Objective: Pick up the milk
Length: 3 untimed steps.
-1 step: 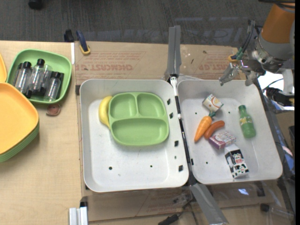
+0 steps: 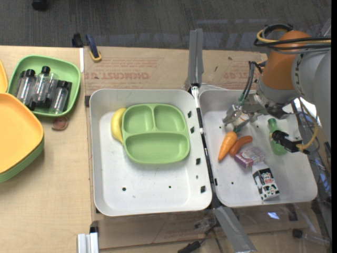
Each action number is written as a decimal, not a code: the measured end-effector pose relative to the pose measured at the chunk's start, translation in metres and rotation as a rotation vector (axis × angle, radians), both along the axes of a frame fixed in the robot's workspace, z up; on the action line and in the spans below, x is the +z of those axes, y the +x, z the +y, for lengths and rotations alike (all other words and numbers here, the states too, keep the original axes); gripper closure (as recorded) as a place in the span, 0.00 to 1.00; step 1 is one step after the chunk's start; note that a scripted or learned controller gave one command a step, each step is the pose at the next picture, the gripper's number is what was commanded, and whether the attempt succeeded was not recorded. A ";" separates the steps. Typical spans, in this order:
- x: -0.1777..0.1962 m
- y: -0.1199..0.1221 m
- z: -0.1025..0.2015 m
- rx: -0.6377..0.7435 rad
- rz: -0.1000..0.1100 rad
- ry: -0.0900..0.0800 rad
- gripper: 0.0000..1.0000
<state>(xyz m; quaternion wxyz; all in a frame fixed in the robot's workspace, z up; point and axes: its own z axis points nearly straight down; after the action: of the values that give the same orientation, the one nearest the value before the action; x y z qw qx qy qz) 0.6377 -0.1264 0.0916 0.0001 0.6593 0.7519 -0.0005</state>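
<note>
Left bin (image 2: 105, 194): a green divided plate (image 2: 155, 132) lies on a yellow object whose edge shows at the plate's left; neither concerns the task. Right bin (image 2: 295, 191): my gripper (image 2: 238, 116) hangs near the bin's upper left, above an orange carrot (image 2: 227, 144), with a redder piece just beside it and a purple box (image 2: 248, 156) below that. From this angle I cannot tell how far my jaws stand apart, nor whether anything sits between them. A green bottle (image 2: 276, 139) lies toward the bin's right. The milk (image 2: 266, 183), a small black-and-white carton, lies flat near the lower right of the bin, well apart from my gripper. Risk: I judge that a descent from here meets the carrot, not the carton. Over the milk, a closure off the carton's narrow sides may slip off or push it against the bin wall.
</note>
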 end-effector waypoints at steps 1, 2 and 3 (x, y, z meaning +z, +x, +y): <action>0.022 -0.107 -0.019 -0.087 0.002 0.001 0.00; -0.001 -0.161 -0.026 0.028 0.003 0.002 0.00; 0.047 -0.108 0.029 -0.098 0.001 0.000 0.00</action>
<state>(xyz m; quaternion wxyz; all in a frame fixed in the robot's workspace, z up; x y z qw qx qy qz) 0.5299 -0.0972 0.1388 -0.0003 0.6955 0.7185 -0.0008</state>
